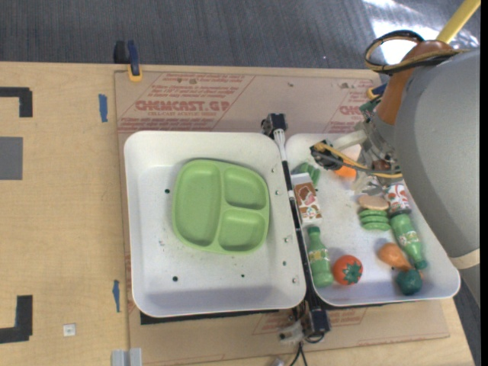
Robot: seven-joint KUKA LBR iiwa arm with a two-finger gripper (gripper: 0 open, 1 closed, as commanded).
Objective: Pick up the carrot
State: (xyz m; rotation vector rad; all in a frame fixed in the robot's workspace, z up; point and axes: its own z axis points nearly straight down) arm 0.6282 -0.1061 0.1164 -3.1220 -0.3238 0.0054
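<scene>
You are at approach step: pincer [370, 170] low over cluttered bin [366, 299], nothing seen gripped; how wide it stands, cannot tell. Carrot [347, 171] lies just beside pincer, on side toward other bin [139, 204], partly hidden. Your next move: shift pincer over carrot, align across it, descend, close. Count: two bins, one carrot, one tomato [348, 269], two green bottles [320, 258], one green plate [221, 204].
</scene>
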